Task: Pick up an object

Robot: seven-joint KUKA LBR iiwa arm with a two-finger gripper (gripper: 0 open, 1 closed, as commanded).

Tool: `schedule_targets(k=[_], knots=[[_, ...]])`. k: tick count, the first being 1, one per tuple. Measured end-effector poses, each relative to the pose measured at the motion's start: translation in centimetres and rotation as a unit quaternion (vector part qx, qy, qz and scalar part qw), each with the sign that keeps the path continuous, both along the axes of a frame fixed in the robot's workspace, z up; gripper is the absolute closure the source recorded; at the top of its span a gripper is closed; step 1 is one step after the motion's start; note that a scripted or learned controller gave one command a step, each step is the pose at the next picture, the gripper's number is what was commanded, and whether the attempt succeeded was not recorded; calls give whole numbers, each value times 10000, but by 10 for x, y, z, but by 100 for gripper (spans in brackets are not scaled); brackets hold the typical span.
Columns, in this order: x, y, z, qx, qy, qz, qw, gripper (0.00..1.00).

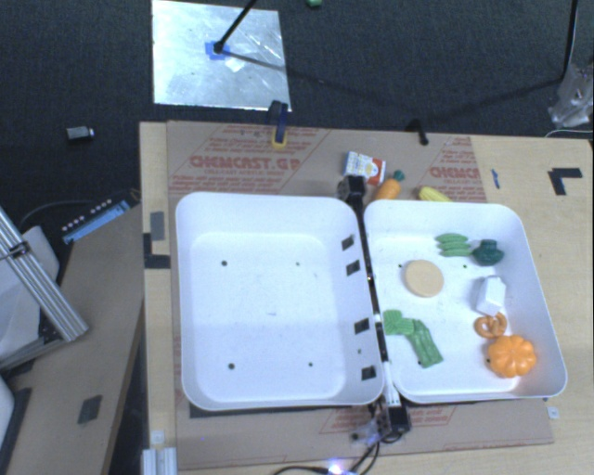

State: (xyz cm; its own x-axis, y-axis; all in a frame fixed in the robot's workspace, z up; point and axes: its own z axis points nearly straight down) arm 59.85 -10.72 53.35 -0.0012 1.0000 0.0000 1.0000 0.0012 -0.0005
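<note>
Small red-and-white packet point(363, 167) behind the bins too small to identify, grey metal framing point(37, 288) cut by the left edge, silvery object point(573, 93) clipped at the right edge, tiny green thing point(315, 3) cropped at top.

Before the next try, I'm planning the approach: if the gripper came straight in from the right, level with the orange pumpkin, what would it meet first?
If low, probably the right bin's rim; if higher, the pumpkin just inside it. Height is unclear.
</note>
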Motion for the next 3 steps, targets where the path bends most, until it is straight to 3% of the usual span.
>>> schedule_targets(k=[1,2,3], knots=[[42,3,3,-8,-29,13,10000,100],[68,7,3,-9,-27,12,10000,100],[70,9,2,-7,-19,8,10000,100]])
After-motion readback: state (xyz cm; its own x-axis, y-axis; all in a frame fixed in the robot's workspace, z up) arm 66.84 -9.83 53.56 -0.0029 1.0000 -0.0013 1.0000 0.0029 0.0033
